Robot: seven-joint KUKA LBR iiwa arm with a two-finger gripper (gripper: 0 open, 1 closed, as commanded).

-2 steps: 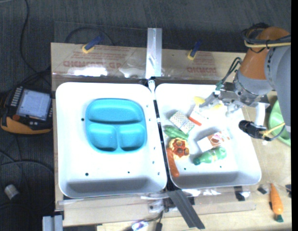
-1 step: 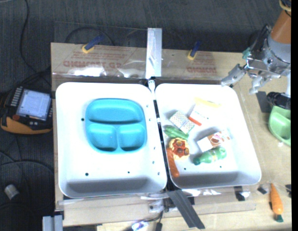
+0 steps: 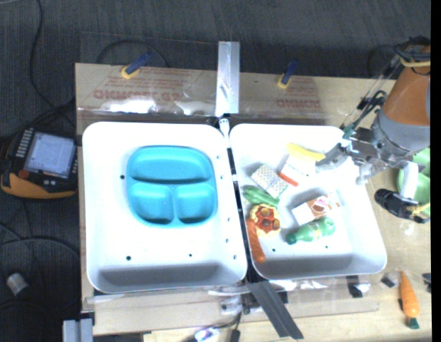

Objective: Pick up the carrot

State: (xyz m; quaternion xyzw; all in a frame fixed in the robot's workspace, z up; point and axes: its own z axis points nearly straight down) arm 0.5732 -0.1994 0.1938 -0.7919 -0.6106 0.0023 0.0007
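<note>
Bench (image 3: pixel 412 269), near edge, right: one orange object with a green tip (image 3: pixel 409 303), lying outside the bins; its kind cannot be told.

Right bin (image 3: pixel 362 258):
- Carrot (image 3: pixel 255 247): orange, lying lengthwise against the bin's left wall near the near-left corner, on the bin floor. Nothing grips it.
- Green bottle (image 3: pixel 310 231): on its side, near the middle of the bin, right of the carrot.
- Red and yellow piece (image 3: pixel 265 217): just beyond the carrot, touching or nearly touching it.
- White box with red print (image 3: pixel 313 207): just beyond the bottle.
- Green vegetable (image 3: pixel 258 195): by the left wall, beyond the red and yellow piece.
- Checkered packet (image 3: pixel 269 179): tilted, beyond the green vegetable.
- White and red carton (image 3: pixel 294 171): right of the packet.
- Yellow item (image 3: pixel 303 150): farthest in the bin, partly behind the carton.

Left bin (image 3: pixel 106 262): one blue tray (image 3: pixel 172 184) with three compartments, lying flat at the centre.

Gripper (image 3: pixel 333 157): above the far right part of the right bin, just right of the yellow item, well apart from the carrot. Whether it is spread or closed cannot be told. It carries nothing visible.

Arm (image 3: pixel 409 102): grey, with an orange band, entering from the right.

Far side: two clamps, (image 3: pixel 137 65) and (image 3: pixel 286 75), on the board behind the bins.
</note>
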